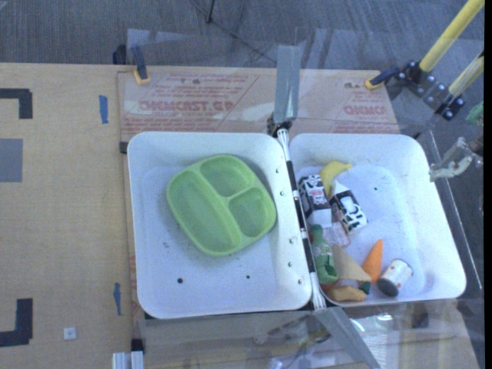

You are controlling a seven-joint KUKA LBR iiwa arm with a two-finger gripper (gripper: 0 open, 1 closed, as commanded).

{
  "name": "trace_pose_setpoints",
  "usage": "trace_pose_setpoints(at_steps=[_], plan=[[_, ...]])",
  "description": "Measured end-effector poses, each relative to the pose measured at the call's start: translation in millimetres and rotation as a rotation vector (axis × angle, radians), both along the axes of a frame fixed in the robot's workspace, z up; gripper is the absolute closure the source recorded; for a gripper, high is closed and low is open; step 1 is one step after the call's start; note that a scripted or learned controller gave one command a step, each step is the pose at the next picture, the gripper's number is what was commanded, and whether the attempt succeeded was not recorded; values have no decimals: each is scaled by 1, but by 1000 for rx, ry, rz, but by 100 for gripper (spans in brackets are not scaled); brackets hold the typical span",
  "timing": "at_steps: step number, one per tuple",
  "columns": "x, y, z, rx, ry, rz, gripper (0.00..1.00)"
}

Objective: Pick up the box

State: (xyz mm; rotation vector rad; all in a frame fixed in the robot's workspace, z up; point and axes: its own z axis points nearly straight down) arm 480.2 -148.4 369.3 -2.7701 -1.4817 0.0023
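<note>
Box (347, 211) in right bin (430, 167), near left wall, wedged among banana (332, 173), carrot (373, 257), can (392, 275). Finger state: cannot tell. Risk: clutter crowding box, grasp snags neighbour or slips.

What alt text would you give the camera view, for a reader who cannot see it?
Two white bins sit side by side: the left bin holds a green divided plate, the right bin a cluster of small items, including a black-and-white box, a banana and a carrot.

The divided plate (221, 204) is pale green inside a white bin (154, 283). The box (347, 210) wears a black-and-white pattern, beside a yellow banana (334, 173) and an orange carrot (373, 259). The desk (61, 206) is tan.
</note>
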Motion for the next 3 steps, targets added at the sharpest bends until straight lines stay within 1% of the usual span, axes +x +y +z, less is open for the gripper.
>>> trace_pose_setpoints(at_steps=[1, 2, 3], plan=[[1, 1, 10, -2, -1, 3, 100], [107, -11, 66, -1, -2, 13, 100], [73, 39, -57, 1, 1, -13, 100]])
